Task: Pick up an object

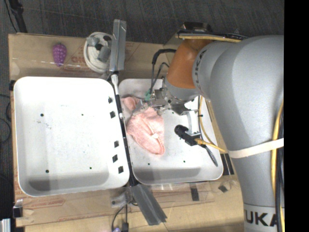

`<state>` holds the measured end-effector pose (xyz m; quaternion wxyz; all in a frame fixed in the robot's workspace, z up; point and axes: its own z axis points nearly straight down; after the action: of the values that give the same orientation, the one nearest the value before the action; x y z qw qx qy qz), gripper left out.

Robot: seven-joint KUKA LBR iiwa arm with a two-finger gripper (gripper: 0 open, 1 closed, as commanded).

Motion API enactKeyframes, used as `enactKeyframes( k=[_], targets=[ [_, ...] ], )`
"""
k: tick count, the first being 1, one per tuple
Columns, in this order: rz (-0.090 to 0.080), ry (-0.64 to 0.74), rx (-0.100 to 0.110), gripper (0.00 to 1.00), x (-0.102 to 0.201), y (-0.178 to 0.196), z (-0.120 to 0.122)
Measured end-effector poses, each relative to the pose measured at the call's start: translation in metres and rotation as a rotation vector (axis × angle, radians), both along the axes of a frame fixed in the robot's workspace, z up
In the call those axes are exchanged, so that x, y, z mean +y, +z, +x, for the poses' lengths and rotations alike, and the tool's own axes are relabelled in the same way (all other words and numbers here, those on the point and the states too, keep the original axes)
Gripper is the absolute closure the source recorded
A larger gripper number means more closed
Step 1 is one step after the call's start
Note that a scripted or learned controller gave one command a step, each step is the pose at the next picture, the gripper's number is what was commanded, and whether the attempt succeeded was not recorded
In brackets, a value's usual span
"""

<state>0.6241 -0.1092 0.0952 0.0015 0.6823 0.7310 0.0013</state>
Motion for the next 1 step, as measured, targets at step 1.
enactKeyframes(
  k=[1],
  targets=[
    [-0.001, 0.093, -0.002, 0.00, -0.0416, 0.0012, -0.0247]
  ],
)
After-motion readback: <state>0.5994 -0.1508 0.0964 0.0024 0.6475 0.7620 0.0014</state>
